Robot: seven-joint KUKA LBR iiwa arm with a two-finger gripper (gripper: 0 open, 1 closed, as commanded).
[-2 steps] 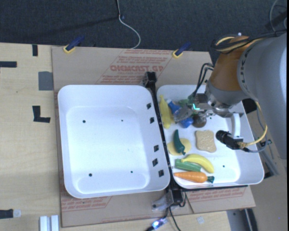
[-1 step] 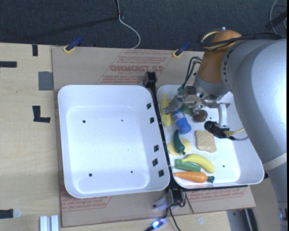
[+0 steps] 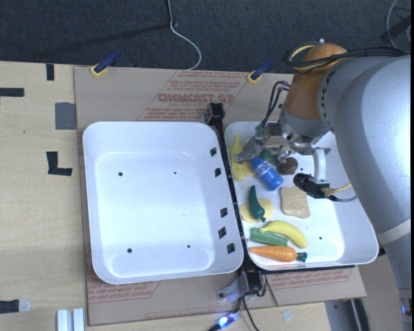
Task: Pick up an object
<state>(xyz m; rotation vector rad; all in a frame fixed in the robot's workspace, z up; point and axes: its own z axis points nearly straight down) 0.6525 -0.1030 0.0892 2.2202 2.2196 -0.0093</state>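
the arm (image 3: 372, 116) is seen reaching in from the right, its orange band (image 3: 310, 92) above the far end of the right bin (image 3: 345, 219). the gripper (image 3: 259, 150) is held low over the far left part of that bin, close to the wall shared with the left bin (image 3: 152, 205). whether the gripper is wide, narrow or closed on anything cannot be told, as its tip is masked by its own body and by the things under it. a blue can (image 3: 268, 174) is found lying tilted just below the gripper; contact between them cannot be judged. a yellow piece (image 3: 237, 148) is seen at the gripper's left, against the bin wall, and a small brown lump (image 3: 287, 164) at its right. nearer the camera, a bread slice (image 3: 294, 203) is laid flat in the middle of the bin, with a yellow-and-green piece (image 3: 254, 207) to its left. a banana (image 3: 290, 232), a green pod (image 3: 268, 238) and a carrot (image 3: 274, 253) are packed together at the near left corner, the carrot nearest the rim. both bins are set on a cardboard sheet (image 3: 186, 98) on the bench (image 3: 27, 205).
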